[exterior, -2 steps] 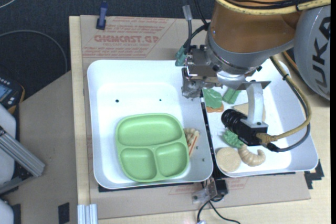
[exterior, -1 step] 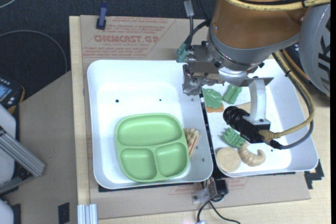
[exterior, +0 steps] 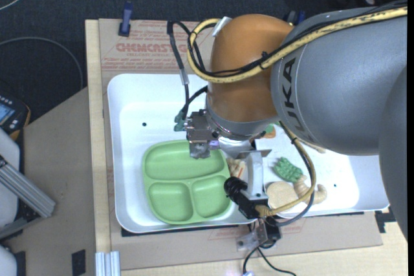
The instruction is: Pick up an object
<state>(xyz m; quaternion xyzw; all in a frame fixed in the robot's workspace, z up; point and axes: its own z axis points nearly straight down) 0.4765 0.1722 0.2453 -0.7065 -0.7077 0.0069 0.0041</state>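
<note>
A light green divided plate (exterior: 184, 185) with three compartments lies in the front left of the white bin (exterior: 129, 139). To its right lie a small dark green ridged piece (exterior: 287, 169) and a tan wooden piece (exterior: 283, 193). A bit of an orange thing (exterior: 270, 133) peeks out from under the arm. My gripper (exterior: 247, 170) hangs below the orange band (exterior: 242, 68), low over the plate's right edge and the small objects. The arm hides much of the bin's middle.
The bin stands on a cardboard sheet (exterior: 149, 42) with red print. Black and yellow cables (exterior: 194, 68) loop around the wrist. A black fitting (exterior: 240, 196) sits by the bin's front wall. The bin floor is bare white at the back left.
</note>
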